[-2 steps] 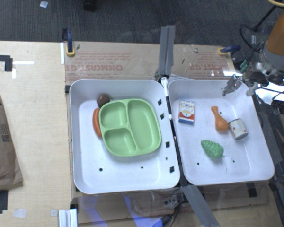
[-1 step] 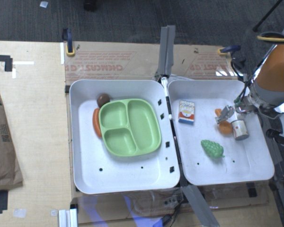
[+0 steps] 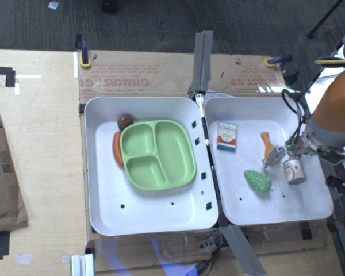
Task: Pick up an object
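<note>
- Hovering low in the right bin (image 3: 241,214), the pincer (image 3: 274,157) sat beside the orange piece (image 3: 267,143); whether it was apart or together, I could not tell.
- Nothing looked lifted: the green lump (image 3: 257,180), small can (image 3: 294,171) and card box (image 3: 226,136) all lay on the bin floor.
- Open floor lay left of the pincer; the can possibly crowded its right.
</note>
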Available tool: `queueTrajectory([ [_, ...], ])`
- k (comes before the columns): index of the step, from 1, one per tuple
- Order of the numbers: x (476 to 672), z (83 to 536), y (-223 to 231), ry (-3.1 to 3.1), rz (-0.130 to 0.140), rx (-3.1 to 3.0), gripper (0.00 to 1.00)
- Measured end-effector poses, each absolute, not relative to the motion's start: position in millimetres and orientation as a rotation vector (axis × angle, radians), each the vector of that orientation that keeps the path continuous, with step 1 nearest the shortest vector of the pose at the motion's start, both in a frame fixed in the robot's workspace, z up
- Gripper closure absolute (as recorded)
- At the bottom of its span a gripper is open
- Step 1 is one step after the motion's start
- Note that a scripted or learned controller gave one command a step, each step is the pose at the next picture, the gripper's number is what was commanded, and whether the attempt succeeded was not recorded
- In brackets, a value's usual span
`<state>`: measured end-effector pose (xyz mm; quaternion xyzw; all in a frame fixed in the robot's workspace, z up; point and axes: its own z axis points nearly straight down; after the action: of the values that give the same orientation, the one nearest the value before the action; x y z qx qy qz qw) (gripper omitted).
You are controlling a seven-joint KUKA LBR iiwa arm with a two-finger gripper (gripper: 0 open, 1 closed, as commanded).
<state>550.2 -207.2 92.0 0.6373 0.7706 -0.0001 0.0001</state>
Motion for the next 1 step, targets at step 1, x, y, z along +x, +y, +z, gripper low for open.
queueTrajectory([
  [1,576.1,91.6,-201.5,2.413,0.000,2.010,0.00],
])
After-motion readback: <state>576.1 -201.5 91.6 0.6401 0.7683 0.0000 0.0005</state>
